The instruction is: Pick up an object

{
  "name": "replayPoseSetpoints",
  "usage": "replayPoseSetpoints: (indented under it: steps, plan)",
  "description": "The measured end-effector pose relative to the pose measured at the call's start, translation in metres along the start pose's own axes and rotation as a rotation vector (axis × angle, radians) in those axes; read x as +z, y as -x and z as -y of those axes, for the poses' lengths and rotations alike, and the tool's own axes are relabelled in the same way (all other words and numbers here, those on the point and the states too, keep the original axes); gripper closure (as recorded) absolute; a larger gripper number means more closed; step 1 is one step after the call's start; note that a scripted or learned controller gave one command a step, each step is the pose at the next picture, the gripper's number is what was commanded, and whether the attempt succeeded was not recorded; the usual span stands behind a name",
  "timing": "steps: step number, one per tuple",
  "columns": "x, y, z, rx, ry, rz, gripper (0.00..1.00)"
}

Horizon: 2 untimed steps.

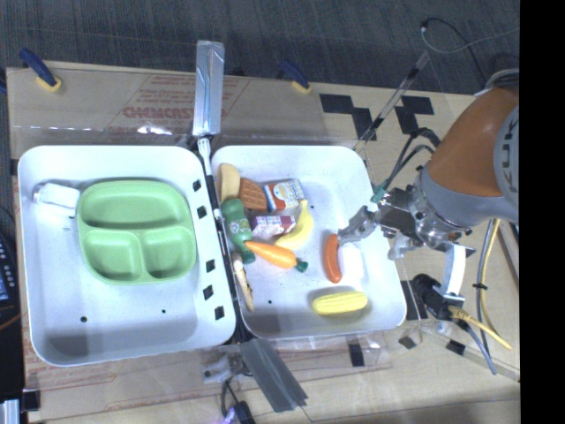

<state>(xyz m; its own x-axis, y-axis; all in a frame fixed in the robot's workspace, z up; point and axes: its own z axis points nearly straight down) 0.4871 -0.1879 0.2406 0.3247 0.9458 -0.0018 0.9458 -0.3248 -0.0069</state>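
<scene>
Roughly: hand (360,228) above right bin (375,276), beside hotdog (332,258), corn (339,303); finger state unclear.

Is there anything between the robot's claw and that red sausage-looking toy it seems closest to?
Nothing visible. The gripper hangs over the right bin's right side, and the red sausage lies just below and left of it on bare white floor. The nearest neighbours, the yellow corn and the carrot, lie apart from it.

Dark grey carpeted floor (265,16) at top. Light tan wooden bench top (132,387) with red printed lettering (159,104), black square markings (353,113), blue clamps (40,69) on back edge.
</scene>
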Motion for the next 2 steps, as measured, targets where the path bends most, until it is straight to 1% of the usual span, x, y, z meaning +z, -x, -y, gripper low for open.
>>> replayPoseSetpoints:
  steps: [1,2]
  plan:
    - [-0.0096,-0.0009,-0.0003,-0.005,-0.002,0.000,1.00]
    - [-0.0096,-0.0009,-0.0003,-0.006,-0.002,0.000,0.00]
